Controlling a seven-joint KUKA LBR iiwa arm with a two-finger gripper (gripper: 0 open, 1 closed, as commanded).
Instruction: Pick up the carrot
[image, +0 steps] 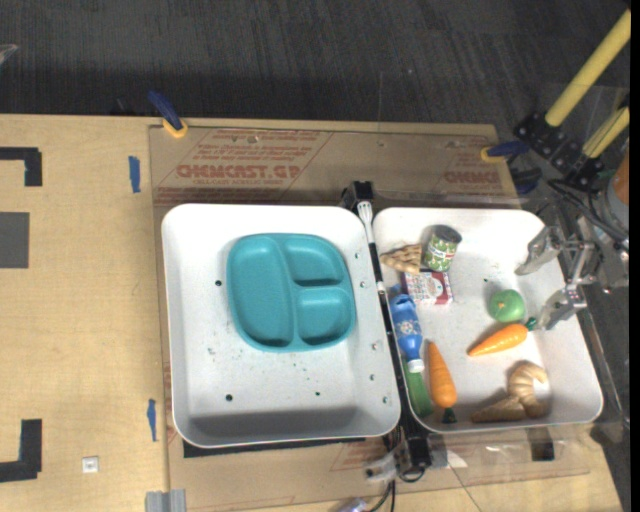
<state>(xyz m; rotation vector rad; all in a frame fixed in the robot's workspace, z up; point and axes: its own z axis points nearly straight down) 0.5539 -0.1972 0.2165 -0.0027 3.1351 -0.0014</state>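
Note:
An orange carrot (497, 340) with a small green top lies tilted in the right bin (580, 360), right of its middle. A second orange, carrot-shaped piece (440, 373) lies along that bin's left wall. My gripper (546, 282) hangs over the bin's right side, just above and right of the tilted carrot. It is open, with nothing between its metal fingers (533, 254). The lower finger ends close to the carrot's green top.
The right bin also holds a green apple (506, 304), a green can (440, 247), a small red-and-white carton (431, 288), a blue bottle (405, 327) and a tan pastry (520, 390). A teal divided plate (291, 290) sits in the left bin (200, 380).

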